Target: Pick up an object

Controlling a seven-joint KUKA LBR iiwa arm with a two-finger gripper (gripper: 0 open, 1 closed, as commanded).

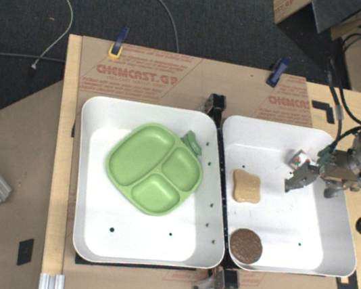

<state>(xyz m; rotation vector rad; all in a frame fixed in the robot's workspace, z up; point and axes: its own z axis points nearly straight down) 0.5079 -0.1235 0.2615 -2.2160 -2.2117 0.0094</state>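
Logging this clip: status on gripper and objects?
Gripper above right bin, nothing between jaws. Tan bread piece nearest, untouched. Brown disc at front edge.

The claw (312, 175) hangs over the right bin (330, 234) toward its three o'clock side, with nothing between its fingers. A tan bread slice (247, 186) lies near the bin's nine o'clock wall, a brown cookie (246, 245) at seven o'clock. The left bin (85, 220) holds a green divided plate (154, 168).
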